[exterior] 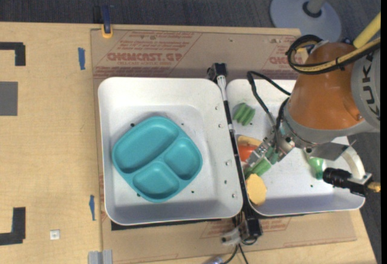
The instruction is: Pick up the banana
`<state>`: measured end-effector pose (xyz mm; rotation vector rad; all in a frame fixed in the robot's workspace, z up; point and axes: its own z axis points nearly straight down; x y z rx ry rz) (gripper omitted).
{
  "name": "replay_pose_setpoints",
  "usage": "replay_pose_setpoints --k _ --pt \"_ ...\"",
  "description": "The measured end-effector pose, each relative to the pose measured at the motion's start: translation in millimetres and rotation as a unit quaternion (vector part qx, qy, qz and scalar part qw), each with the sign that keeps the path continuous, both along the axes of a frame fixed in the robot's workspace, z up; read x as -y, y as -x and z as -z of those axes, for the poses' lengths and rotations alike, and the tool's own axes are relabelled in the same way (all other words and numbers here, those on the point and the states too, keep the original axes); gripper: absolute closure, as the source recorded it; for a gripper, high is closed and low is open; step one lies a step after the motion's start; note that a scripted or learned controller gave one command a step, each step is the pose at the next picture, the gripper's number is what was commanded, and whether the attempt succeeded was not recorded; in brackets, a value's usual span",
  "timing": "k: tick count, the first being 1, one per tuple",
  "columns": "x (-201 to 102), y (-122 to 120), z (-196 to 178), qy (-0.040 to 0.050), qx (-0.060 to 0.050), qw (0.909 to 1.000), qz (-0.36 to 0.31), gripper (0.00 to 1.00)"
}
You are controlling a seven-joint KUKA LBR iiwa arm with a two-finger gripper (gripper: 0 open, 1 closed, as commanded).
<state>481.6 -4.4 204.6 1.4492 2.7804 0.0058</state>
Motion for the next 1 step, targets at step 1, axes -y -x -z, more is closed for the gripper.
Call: replay_pose_setpoints --k 1 --pt "0.0 0.1 0.1 0.0 0.0 1.0 0.0 0.0"
